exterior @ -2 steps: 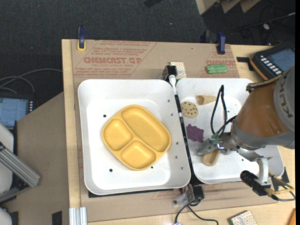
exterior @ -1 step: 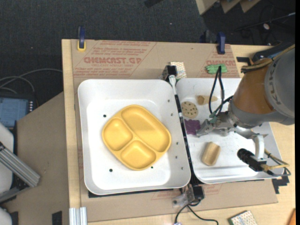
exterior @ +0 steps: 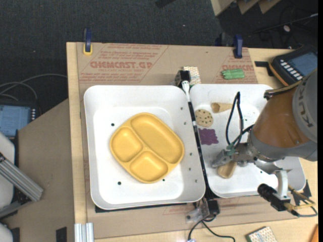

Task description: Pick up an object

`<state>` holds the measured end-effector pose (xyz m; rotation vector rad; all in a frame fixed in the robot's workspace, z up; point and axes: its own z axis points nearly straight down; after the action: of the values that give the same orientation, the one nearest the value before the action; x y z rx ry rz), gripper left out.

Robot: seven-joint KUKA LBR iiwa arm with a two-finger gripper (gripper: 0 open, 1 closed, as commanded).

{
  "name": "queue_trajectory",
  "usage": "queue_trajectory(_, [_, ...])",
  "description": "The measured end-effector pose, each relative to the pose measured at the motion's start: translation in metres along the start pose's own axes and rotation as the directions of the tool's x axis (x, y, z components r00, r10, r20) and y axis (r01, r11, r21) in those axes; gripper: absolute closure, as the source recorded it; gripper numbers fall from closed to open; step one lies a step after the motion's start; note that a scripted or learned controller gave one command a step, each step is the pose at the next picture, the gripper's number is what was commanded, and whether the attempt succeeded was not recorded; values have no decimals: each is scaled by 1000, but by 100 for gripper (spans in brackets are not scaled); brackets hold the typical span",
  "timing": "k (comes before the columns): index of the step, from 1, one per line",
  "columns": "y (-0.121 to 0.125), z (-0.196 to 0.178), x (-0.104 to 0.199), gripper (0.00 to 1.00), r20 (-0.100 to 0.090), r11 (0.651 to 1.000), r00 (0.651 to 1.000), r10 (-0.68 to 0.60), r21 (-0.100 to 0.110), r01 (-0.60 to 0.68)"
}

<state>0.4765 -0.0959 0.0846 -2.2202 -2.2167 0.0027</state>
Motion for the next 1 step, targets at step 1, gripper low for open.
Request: queue_trajectory(1, [51, 0, -2, 0, 4, 1000, 1000, -4, -9, 4])
